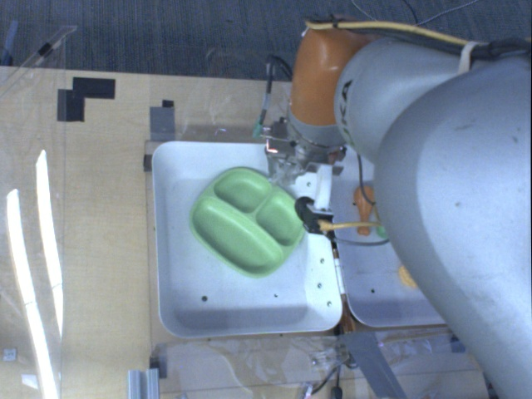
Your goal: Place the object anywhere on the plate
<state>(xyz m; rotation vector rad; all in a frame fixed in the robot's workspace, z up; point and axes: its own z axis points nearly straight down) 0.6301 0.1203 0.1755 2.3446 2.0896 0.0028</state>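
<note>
Two shallow white bins sit side by side: the left bin (pixel 174 306) in the lower middle of the frame, the right bin (pixel 374 306) largely under the arm. One green plate (pixel 247 220) with three compartments lies mid-frame. One robot arm (pixel 432 140) fills the right. One orange item (pixel 363 199), possibly a carrot, shows right of centre.
</note>
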